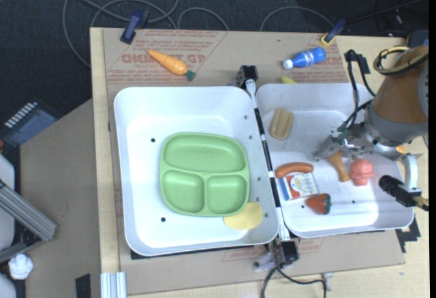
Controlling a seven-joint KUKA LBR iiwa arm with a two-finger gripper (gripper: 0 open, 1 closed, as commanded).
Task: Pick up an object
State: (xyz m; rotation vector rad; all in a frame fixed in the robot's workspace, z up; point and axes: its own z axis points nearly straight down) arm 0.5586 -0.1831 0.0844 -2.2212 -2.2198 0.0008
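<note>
Whether the jaws are spread or pressed together is not showing clearly: the gripper (337, 148) is reading as a tangle of grey metal low over the right bin (320, 95), and I cannot tell if anything is sitting in it.

The gripper is hanging near the bin's centre, a little toward 3 o'clock. The likeliest target is the orange piece (338, 166), lying just at 6 o'clock of the gripper, apparently apart from it. It is looking like a short, stubby, smooth stick, lying flat and tilted.

The risk is coming from crowding. A pink ball (362, 171) is sitting just beside the orange piece at its 3 o'clock, so a descent that is drifting that way is probably going to nudge the ball, which would roll, or catch both things at once. The orange piece is narrow and probably slippery, so a closure across its length rather than its width may be squeezing it out sideways.

Other candidates are lying farther off: a sausage (294, 169) and a printed card (300, 185) toward 8 o'clock, a red strawberry (318, 203) toward 7 o'clock, and a tan block (281, 123) toward 10 o'clock. The card is lying flat and would be hard to pinch.
</note>
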